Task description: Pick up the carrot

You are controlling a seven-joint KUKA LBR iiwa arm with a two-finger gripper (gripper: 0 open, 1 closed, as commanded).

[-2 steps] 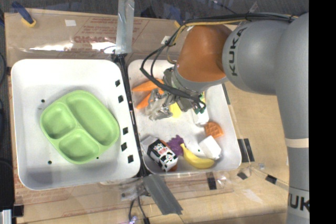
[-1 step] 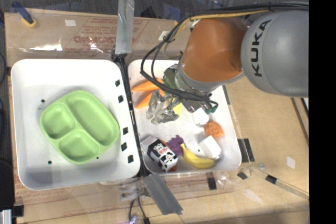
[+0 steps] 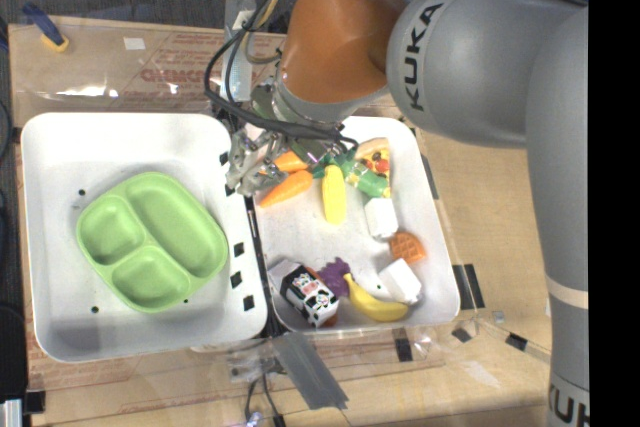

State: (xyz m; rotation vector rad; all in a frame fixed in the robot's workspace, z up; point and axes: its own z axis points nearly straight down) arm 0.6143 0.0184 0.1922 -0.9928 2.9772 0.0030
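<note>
Carrot (image 3: 285, 186): lay near the right bin's (image 3: 440, 245) left wall, beside the corn (image 3: 333, 194).
Gripper (image 3: 250, 165): hovered at the carrot's left end; grip state could not be told.
Advice: centre over the carrot, clear of the wall.

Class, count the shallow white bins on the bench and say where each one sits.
2. One shallow white bin sits on the left, holding a green divided plate; the other white bin sits on the right, holding toy food.

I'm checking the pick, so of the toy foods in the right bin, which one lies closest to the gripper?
The orange carrot, lying by the bin's upper left corner right beside the gripper. The yellow corn sits further right, and the banana lies at the bin's bottom.
</note>
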